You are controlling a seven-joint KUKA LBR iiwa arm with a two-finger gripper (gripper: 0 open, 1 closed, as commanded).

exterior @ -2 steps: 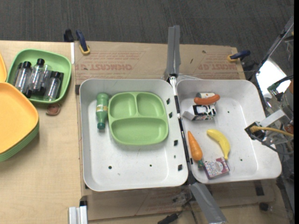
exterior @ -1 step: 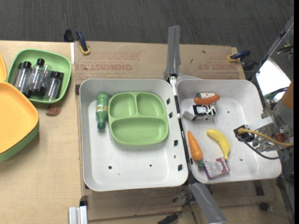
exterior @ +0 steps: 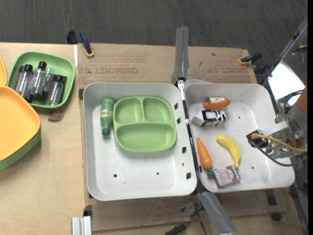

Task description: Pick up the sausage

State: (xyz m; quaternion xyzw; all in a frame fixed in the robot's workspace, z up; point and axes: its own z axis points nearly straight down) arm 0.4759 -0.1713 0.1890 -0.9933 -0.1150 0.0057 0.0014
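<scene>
Red lettering is printed on the brown cardboard sheet (exterior: 146, 65) laid under the two white bins, and it is seen upside down from the camera. On the left part the word "CHEWCRAFT" can be made out; a second red print on the right part is too faint to be read. Print on the small carton (exterior: 214, 116) and the pink packet (exterior: 226, 176) cannot be read.
</scene>
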